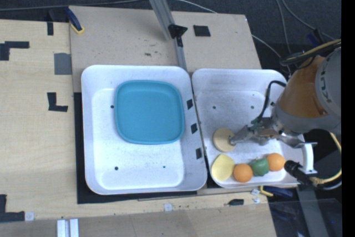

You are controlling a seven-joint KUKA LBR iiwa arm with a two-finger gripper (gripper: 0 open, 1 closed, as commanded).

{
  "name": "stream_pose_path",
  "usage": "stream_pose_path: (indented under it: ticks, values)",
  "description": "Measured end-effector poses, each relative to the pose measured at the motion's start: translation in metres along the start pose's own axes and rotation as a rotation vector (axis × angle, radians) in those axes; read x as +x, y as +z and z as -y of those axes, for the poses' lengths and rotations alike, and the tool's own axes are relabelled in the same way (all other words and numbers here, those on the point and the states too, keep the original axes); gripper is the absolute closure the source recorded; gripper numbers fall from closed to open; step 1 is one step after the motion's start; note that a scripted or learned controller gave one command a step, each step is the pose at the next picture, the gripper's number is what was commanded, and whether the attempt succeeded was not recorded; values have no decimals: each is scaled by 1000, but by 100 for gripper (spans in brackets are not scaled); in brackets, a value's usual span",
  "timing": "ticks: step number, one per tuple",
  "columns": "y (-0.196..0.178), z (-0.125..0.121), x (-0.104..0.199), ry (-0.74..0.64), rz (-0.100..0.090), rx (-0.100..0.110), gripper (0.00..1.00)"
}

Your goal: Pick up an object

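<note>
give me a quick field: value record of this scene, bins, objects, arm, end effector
left bin: holds a blue plate
right bin: holds five small items near its front edge
tan disc: lying flat, at the end effector's tip
yellow piece: front edge, leftmost in the row
orange ball: beside the yellow piece
green item: between the two orange balls
second orange ball: rightmost
arm: reaching in from the right
end effector: low over the right bin, by the tan disc; grasp unclear
</note>
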State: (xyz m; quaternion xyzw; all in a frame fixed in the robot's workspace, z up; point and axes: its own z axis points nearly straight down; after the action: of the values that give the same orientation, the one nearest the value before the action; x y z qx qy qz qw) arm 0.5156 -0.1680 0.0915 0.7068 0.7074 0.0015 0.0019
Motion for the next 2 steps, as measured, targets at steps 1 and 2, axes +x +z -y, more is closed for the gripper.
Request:
stream_pose_path:
  ticks: [1, 2]
  values:
    - [-10, 0, -1, 1, 2, 0, 100]
    - [-72, 1, 1, 0, 0, 0, 100]
